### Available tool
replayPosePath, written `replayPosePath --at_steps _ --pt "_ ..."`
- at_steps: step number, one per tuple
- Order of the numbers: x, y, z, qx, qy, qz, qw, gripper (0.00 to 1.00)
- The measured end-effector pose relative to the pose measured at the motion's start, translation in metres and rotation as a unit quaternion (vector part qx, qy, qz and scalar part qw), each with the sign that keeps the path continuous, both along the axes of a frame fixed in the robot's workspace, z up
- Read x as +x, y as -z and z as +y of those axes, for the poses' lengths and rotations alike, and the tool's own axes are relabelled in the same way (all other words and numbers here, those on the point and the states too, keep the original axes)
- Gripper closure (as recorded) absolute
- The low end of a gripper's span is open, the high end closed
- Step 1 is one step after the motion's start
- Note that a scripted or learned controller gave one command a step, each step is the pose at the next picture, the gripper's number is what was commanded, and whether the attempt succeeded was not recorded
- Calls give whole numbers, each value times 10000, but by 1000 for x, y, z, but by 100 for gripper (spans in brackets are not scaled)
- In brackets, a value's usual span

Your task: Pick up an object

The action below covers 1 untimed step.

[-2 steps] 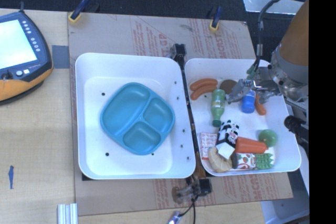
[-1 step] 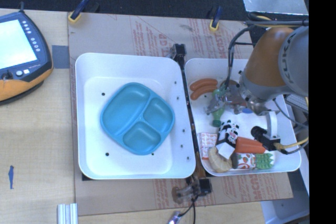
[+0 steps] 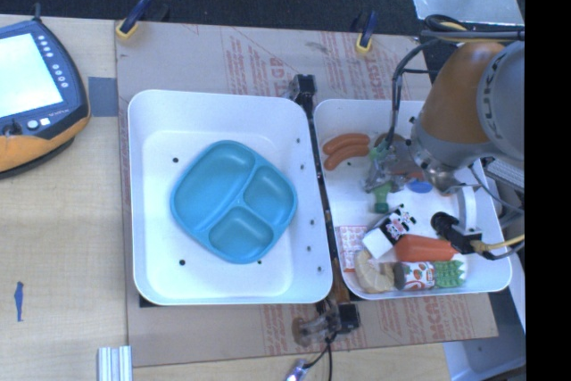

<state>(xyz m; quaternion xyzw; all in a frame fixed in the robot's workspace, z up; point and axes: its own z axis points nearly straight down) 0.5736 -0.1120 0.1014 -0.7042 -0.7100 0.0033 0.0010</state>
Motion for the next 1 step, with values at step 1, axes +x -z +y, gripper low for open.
replayPosePath --at_steps 1 --pt "-37 -91 67 12 3 -11 10000 100"
